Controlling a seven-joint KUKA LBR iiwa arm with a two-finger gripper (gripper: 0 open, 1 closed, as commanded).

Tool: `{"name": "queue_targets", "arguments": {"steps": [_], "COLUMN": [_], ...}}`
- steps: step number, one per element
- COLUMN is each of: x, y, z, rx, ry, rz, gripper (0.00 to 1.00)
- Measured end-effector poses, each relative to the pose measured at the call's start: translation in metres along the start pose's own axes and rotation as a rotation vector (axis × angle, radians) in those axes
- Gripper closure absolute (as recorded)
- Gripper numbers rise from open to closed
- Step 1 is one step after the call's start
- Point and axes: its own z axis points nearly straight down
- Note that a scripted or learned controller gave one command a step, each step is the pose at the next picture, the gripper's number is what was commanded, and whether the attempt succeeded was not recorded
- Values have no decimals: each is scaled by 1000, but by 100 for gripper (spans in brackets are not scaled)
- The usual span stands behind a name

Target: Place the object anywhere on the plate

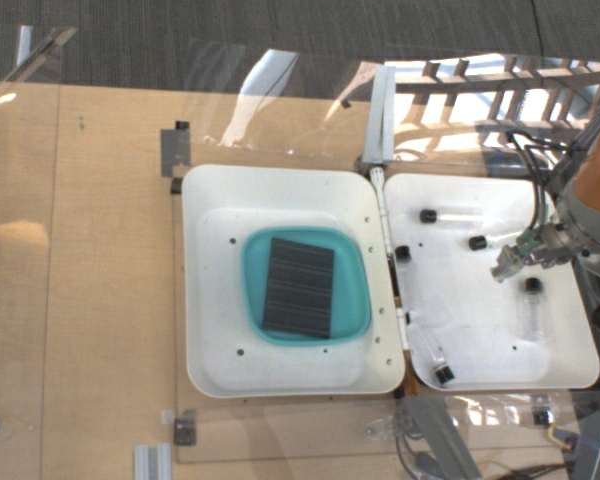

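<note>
- The counter [80, 268] is pale wood.
- The left bin [210, 358] lies directly on it.
- The right bin [480, 358] lies touching the left bin's right side.

I am counting two white bins [210, 368] on the worktop [80, 268], one teal plate [352, 313], one dark ribbed rectangular block [300, 288], and five small black pegs [478, 243] in the right bin.

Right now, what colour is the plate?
Teal, clearest in the camera view: the plate under the dark striped block.
</note>
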Motion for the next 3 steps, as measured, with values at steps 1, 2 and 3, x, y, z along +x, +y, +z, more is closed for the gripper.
{"name": "queue_targets", "arguments": {"steps": [1,2,3], "x": [73,140,181], "y": [-12,32,71], "z": [25,36,36], "rx": [3,0,-1], "ry": [2,2,2], "rz": [-29,-113,-258], "gripper": [100,100,100]}}
